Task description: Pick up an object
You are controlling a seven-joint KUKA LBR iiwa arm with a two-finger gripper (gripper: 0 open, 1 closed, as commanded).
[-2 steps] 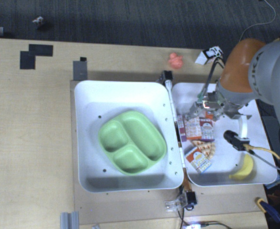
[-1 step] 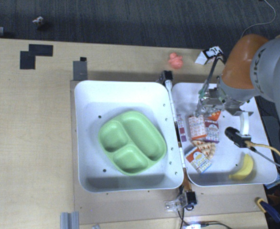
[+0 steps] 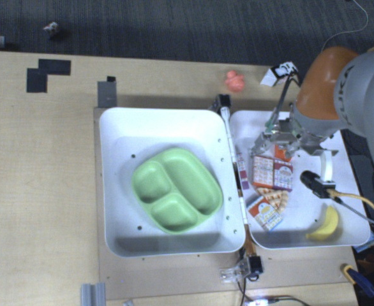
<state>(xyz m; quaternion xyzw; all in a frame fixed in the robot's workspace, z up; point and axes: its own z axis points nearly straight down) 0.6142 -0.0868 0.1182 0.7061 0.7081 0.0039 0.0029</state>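
With the gripper low over the right bin, the step in hand is closing on a target.
Can't tell whether the fingers are open or shut. Nearest pick is the red-and-white packet, just at the gripper's 6 o'clock; its long axis looks to run 12–6. I'd centre, close across the short sides. Banana sits at 5 o'clock, green tray in left bin.

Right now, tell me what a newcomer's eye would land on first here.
The green tray, with three compartments, sits in the left bin. The arm's orange band looms over the right bin, where packets and a banana lie.
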